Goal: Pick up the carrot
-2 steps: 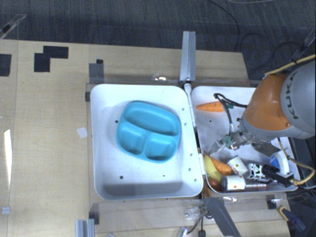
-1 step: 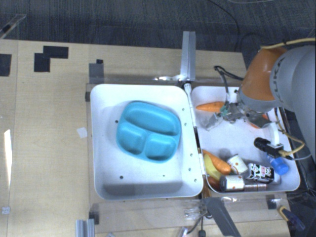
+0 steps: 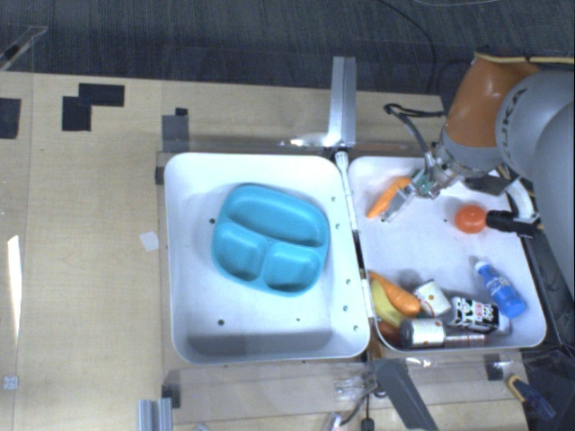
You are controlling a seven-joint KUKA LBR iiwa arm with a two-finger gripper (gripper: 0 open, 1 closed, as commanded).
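An orange carrot [image 3: 386, 198] lies slantwise in the upper left part of the right bin [image 3: 534, 330]. Its upper right end sits between the fingertips of my gripper [image 3: 415, 188]. The gripper reaches down and left from the grey arm with the orange band [image 3: 474, 106] and is shut on that end of the carrot. The carrot's lower left tip points toward the divider between the bins, with a small shadow under it.
The left bin [image 3: 189, 330] holds a blue divided plate [image 3: 269, 237]. In the right bin are an orange ball [image 3: 469, 218], a blue bottle [image 3: 499, 289], a dark can [image 3: 472, 312], a second orange piece [image 3: 402, 298] beside a yellow one, and a silver can [image 3: 422, 333].
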